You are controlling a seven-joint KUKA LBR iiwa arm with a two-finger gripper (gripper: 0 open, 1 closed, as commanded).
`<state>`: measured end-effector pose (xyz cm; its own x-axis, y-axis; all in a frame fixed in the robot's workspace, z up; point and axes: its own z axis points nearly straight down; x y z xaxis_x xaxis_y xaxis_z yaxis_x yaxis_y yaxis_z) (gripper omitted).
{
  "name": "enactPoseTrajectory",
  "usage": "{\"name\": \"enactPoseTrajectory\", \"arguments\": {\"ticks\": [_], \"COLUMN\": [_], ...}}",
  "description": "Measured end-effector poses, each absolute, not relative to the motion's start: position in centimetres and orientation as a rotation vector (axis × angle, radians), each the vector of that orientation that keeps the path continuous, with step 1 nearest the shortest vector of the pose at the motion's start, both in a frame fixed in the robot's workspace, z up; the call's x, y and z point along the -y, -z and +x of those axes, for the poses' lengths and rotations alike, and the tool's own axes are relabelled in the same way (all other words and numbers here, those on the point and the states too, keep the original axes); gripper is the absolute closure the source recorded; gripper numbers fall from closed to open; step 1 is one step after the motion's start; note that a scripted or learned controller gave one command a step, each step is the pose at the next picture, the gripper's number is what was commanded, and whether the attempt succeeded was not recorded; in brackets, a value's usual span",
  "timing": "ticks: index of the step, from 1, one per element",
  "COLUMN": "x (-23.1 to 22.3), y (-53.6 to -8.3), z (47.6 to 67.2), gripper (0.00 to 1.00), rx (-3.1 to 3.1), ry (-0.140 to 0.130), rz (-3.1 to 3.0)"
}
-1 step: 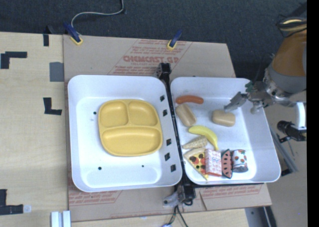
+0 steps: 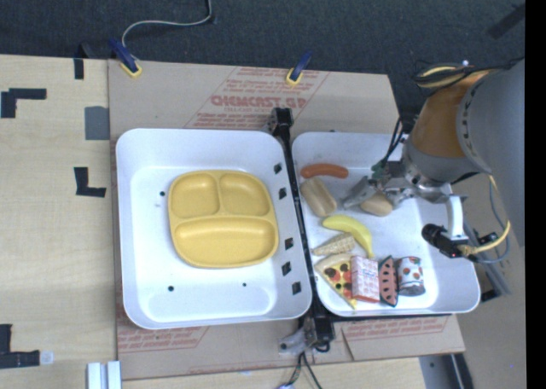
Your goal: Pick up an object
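The right bin (image 2: 444,289) holds toy food: a sausage (image 2: 324,171), a bread roll (image 2: 319,197), a banana (image 2: 350,229), a sandwich wedge (image 2: 334,246), a pizza slice (image 2: 334,275), a red packet (image 2: 365,279), a watermelon slice (image 2: 388,281) and a small can (image 2: 410,275). My gripper (image 2: 373,194) is low in this bin, right of the bread roll. A tan potato-like piece (image 2: 378,205) lies at its fingertips, touching or just under them. I cannot tell whether the piece is between them.
The left bin (image 2: 141,208) holds a yellow divided plate (image 2: 223,217). A black divider (image 2: 290,208) runs between the bins. The arm's orange band (image 2: 439,123) hangs over the right bin's far right corner. Cables loop at the right rim (image 2: 478,242).
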<state>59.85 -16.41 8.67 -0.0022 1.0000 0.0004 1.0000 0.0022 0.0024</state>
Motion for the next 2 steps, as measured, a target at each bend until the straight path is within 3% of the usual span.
{"name": "enactPoseTrajectory", "arguments": {"ticks": [1, 2], "x": [16.4, 8.7], "y": [-9.6, -23.9], "z": [59.8, 54.7], "gripper": [1.0, 1.0], "rx": [-2.225, -2.223], "ry": [-0.002, -0.002], "rz": [2.218, 2.218]}}
